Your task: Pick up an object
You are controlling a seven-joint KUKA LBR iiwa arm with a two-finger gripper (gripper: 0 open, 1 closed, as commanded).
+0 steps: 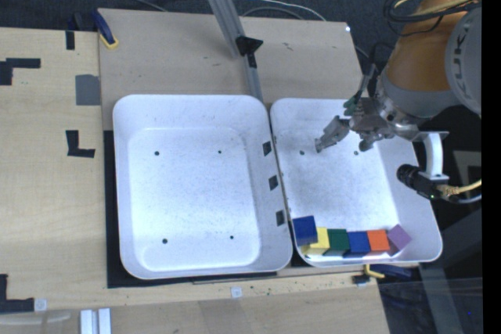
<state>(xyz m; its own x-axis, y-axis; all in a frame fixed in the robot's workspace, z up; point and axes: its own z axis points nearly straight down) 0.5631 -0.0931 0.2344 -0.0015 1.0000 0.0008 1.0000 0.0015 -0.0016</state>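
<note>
Right now I see my gripper over the upper part of the right bin, fingers spread with nothing between them. Well apart, the coloured blocks line that bin's near edge.

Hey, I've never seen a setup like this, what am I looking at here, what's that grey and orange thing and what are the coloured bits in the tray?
This is one picture, taken from a camera fixed above a workbench, looking down at a slant. The grey and orange thing is a robot arm reaching in from the right. At its end is a gripper, hanging over the right bin with nothing between its fingers. Along that bin's near edge sits a row of small coloured blocks: blue, yellow, green, blue, orange, purple. The left bin lies beside it.
</note>
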